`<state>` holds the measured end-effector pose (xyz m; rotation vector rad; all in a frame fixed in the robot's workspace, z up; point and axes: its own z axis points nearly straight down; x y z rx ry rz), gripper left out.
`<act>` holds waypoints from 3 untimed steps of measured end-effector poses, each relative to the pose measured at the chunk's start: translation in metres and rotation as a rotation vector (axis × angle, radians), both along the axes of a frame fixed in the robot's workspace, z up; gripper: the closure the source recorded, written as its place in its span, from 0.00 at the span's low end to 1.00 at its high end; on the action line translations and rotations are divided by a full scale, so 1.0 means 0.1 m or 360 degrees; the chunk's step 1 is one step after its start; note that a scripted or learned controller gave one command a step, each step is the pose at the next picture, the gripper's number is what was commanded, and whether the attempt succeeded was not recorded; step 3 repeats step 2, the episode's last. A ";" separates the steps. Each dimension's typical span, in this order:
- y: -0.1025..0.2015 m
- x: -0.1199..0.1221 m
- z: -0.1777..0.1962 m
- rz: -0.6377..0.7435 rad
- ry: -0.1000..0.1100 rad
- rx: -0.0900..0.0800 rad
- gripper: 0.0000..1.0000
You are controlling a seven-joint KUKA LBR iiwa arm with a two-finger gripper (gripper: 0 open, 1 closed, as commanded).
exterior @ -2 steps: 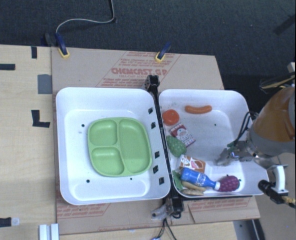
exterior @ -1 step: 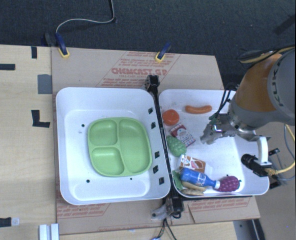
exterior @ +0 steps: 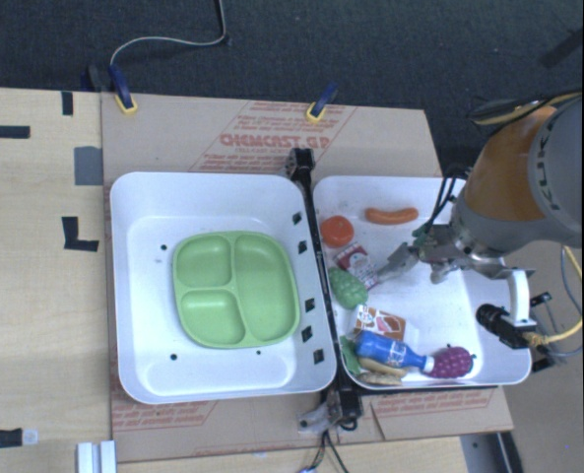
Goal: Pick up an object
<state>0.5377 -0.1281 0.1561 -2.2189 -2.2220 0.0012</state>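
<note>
From above, the arm [exterior: 513,180] reaches in from the right over the right bin [exterior: 488,348]; its gripper [exterior: 385,269] sits low beside a green toy [exterior: 349,289] and a small red-and-white packet [exterior: 352,257], and whether it grips anything cannot be told; a sausage [exterior: 391,215], an orange tomato [exterior: 337,230], a blue bottle [exterior: 390,351] and purple grapes [exterior: 452,362] lie around; the left bin [exterior: 139,264] holds a green divided plate [exterior: 236,289].
</note>
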 end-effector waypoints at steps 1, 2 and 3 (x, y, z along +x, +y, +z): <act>0.31 0.43 -0.70 0.0000 -0.0012 -0.0006 0.00; 0.31 0.43 -0.60 0.0000 -0.0009 -0.0007 1.00; 0.31 0.43 -0.60 0.0000 -0.0009 -0.0007 1.00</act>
